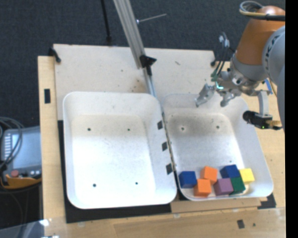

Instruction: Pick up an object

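Seven coloured blocks (217,180) clustered at right bin's (248,138) near edge, gripper (214,97) well apart above, fingers seemingly spread, nothing between.

The arm (258,43) reaches in from the right, its claw (214,98) spread open, holding nothing.

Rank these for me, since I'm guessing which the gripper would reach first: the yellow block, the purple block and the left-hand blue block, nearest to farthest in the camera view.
From the gripper, above the right bin's far end:
1. Yellow block, at the right end of the cluster.
2. Left-hand blue block, at the cluster's left end.
3. Purple block, in the front row by the bin's near wall.
The last two are too close to call.
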Robot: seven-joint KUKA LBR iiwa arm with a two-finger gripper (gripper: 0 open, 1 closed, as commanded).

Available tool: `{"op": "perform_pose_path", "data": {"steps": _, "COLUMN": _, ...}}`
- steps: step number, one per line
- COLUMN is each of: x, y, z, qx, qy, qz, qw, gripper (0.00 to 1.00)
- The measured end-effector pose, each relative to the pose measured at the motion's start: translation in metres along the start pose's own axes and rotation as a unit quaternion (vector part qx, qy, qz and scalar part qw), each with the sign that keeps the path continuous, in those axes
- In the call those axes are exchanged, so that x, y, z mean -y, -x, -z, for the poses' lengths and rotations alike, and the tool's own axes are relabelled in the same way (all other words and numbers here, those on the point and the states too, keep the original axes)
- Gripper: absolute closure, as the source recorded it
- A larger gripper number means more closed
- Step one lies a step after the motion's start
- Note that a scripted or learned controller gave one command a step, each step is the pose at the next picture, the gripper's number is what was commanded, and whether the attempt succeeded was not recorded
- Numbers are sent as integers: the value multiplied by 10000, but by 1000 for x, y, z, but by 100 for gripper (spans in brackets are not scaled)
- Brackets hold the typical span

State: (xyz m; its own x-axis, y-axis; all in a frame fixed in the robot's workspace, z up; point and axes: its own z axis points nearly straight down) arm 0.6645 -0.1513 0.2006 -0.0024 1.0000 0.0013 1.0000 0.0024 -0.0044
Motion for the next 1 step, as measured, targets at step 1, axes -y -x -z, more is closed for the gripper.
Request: {"op": "perform_pose_path", "data": {"steps": 1, "x": -1, "y": 1, "z": 3, "qx": 20, "qy": 21, "qz": 13, "qw": 10000, "gripper": 0}}
